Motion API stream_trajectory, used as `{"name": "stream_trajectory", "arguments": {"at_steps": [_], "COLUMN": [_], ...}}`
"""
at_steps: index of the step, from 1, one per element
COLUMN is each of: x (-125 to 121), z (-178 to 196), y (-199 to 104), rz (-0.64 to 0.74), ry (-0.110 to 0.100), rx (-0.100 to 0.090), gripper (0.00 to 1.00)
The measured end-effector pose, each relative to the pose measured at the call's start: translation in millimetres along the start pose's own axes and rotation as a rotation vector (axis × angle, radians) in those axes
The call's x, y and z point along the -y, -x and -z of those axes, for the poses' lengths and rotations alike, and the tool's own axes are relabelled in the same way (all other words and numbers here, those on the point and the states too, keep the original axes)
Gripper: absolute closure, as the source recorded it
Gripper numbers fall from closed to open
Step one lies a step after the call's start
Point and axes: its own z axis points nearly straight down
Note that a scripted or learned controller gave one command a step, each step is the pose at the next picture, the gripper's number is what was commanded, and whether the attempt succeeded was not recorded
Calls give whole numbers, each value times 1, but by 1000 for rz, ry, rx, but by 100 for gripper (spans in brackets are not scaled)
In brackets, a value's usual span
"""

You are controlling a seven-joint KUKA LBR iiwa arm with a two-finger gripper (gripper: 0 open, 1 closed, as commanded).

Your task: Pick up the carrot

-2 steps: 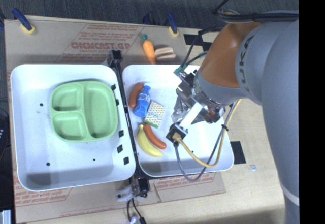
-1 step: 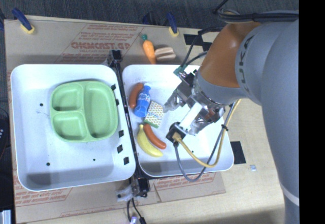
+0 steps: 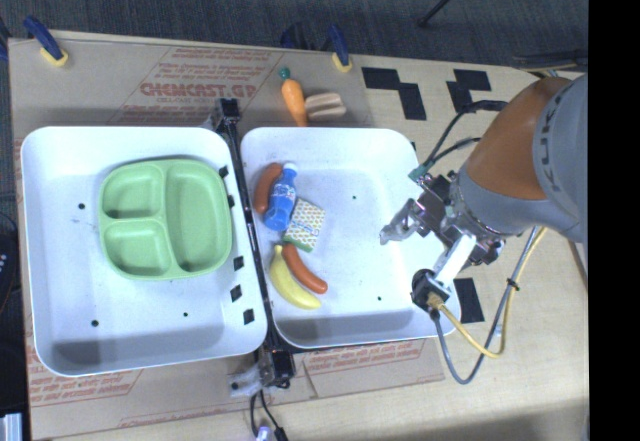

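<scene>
A: Where's the carrot [image 3: 292,100]?
B: Outside the bins, on the cardboard-covered surface [image 3: 180,79], just past the far rim of the right bin [image 3: 380,319]. Touching or nearly touching a tan block-ish item [image 3: 325,107] beside it.
A: And the pincer [image 3: 398,229]?
B: Over the right bin's right side, well apart from the carrot. Fingers apart or together, can't tell, too blurry. Nothing seen btwn them.
A: What's in the right bin?
B: Along its left wall: red sausage [image 3: 265,187], blue bottle [image 3: 281,199], patterned packet [image 3: 306,223], 2nd sausage [image 3: 305,269], banana [image 3: 290,287].
A: Left of that bin?
B: The other bin [image 3: 60,329], w/ a green divided plate [image 3: 165,219].
</scene>
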Motion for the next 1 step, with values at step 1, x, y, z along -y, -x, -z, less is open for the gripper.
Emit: {"name": "stream_trajectory", "arguments": {"at_steps": [1], "x": [40], "z": [-125], "y": [-65], "rz": [-291], "ry": [-3], "rx": [0], "gripper": [0]}}
